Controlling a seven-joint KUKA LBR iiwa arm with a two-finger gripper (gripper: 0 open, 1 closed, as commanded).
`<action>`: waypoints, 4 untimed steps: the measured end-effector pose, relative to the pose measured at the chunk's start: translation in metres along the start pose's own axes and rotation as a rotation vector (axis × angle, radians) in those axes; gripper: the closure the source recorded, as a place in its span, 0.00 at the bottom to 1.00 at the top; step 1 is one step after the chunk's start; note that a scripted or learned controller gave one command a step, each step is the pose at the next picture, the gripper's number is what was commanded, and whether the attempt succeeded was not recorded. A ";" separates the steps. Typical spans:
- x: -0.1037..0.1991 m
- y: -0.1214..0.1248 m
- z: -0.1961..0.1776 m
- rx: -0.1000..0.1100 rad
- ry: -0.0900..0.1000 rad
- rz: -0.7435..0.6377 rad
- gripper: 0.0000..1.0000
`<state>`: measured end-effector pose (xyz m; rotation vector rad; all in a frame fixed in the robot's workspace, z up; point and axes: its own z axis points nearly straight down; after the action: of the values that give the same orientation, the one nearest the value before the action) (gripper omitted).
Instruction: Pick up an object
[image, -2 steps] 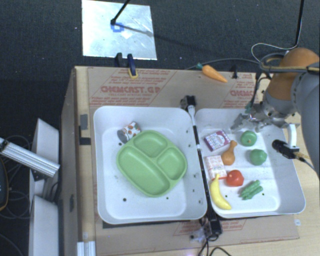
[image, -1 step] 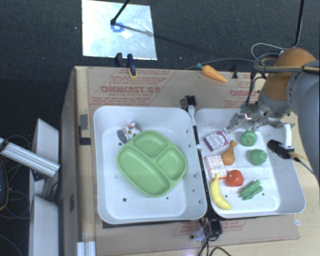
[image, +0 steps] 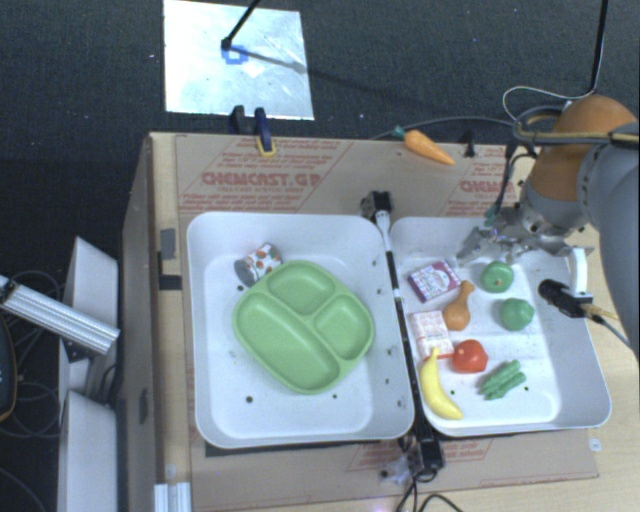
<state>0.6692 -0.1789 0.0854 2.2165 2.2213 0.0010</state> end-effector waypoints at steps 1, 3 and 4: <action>0.002 0.000 0.000 0.000 0.000 -0.002 0.00; 0.004 0.000 0.000 0.000 0.000 -0.002 0.00; -0.002 0.000 0.000 0.000 0.000 0.001 0.00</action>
<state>0.6692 -0.1810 0.0855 2.2171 2.2205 0.0011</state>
